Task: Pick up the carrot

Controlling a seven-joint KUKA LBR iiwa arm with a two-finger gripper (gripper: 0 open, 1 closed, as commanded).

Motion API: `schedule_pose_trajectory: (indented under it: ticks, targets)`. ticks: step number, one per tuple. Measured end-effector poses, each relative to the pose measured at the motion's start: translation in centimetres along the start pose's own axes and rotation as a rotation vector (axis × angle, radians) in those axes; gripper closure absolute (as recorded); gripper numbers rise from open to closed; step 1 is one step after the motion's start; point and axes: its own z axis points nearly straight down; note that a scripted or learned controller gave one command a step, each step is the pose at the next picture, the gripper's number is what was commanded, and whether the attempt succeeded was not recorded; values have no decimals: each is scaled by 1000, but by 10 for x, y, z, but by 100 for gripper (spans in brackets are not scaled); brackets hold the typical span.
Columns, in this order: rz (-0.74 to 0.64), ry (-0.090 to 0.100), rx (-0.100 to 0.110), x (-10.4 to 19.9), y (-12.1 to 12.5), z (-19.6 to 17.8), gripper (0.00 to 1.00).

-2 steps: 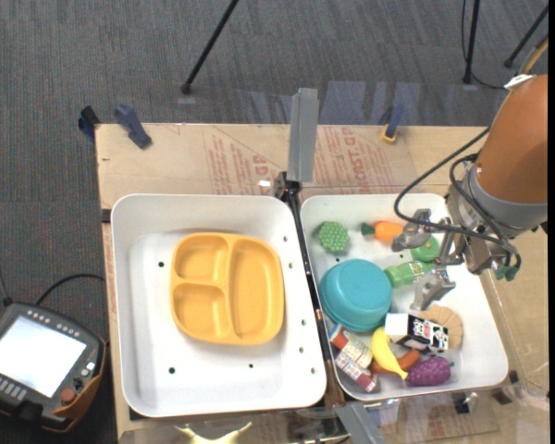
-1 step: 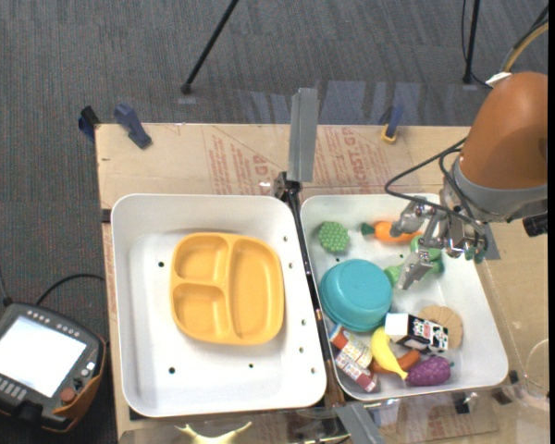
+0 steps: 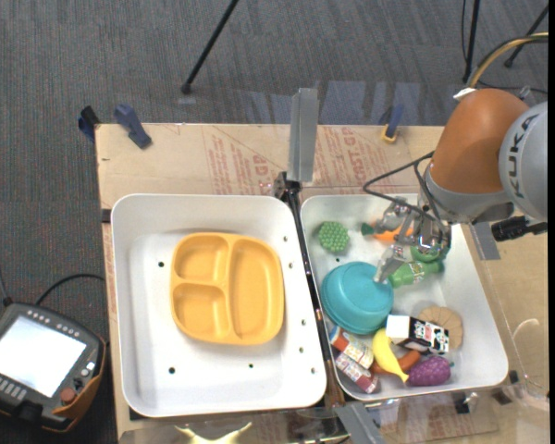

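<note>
Two shallow white plastic bins sit side by side on the bench. The left bin (image 3: 148,377) holds a yellow three-compartment plastic tray (image 3: 227,287). The right bin (image 3: 481,317) holds a teal plastic bowl (image 3: 354,296), a bumpy green ball (image 3: 332,237), a yellow toy banana (image 3: 387,351), a purple grape cluster (image 3: 429,371) and, at its far end, the small orange carrot (image 3: 386,235). The metal two-finger gripper (image 3: 409,248) hangs just right of the carrot; whether it stands wide or narrow cannot be told.

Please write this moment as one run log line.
tool: over right bin | carrot: in bin, beside tool, not held | tray: left bin
</note>
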Motion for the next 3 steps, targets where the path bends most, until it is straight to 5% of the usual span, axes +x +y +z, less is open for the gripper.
schedule_pose_trajectory:
  ticks: [1,2,3]
  targets:
    - [202,-22,-6,-25,-15,19,0]
    - [389,-33,-8,-7,30,18,0]
    - [572,-30,-11,-13,41,19,0]
